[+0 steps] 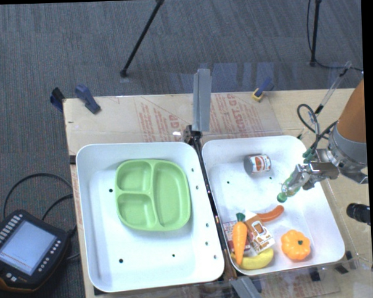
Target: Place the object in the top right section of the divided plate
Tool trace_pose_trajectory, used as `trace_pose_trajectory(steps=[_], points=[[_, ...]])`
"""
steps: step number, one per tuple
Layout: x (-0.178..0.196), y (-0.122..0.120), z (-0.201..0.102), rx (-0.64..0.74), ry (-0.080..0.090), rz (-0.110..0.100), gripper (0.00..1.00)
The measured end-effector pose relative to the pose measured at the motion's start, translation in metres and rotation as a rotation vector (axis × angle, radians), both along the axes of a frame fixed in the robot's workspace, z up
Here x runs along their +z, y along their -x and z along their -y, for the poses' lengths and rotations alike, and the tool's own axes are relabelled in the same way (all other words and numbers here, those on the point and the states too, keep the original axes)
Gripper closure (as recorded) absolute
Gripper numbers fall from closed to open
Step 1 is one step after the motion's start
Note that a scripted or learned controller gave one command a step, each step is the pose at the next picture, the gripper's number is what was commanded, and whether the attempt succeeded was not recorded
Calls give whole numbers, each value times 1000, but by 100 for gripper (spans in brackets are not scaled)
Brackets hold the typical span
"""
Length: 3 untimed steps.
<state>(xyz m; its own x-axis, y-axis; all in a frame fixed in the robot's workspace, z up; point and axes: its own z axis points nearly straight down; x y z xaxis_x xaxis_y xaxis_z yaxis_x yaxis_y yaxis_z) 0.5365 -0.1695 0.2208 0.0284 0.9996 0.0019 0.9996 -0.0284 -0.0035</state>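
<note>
Although the task names no particular object, every loose thing lies in the right bin [310, 147], well apart from the green divided plate [153, 194], and which one is meant cannot be told.

The plate sits in the upper half of the left bin [98, 254]. Bare white floor runs around the plate on all sides, widest below it. Its large right-hand compartment [171, 192] lies close to the ridge where the two bins meet, so that ridge is the one edge standing between the plate and the other things.

To the right of the plate, past the ridge, a small can [257, 164] lies on its side about level with the plate's top rim. Lower, level with the plate's bottom rim, lies a sausage [271, 214]. Below the level of the plate a carrot [239, 239], a small printed box [259, 235] and a banana [257, 259] crowd together near the ridge, with an orange pumpkin [295, 245] further right.

The gripper [292, 186] hangs far right of the plate, between the can and the sausage and apart from both, over open white floor. Whether it is wide or narrow cannot be told, since its tip is small and blurred. The arm [352, 132] behind it crosses the right bin's far rim.
</note>
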Motion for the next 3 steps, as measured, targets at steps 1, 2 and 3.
trace_pose_trajectory(steps=[1,2,3], points=[[175,9,27,-209,3,-1,100],[20,61,-27,-345,2,-6,100],[-33,62,-151,-792,6,-8,100]])
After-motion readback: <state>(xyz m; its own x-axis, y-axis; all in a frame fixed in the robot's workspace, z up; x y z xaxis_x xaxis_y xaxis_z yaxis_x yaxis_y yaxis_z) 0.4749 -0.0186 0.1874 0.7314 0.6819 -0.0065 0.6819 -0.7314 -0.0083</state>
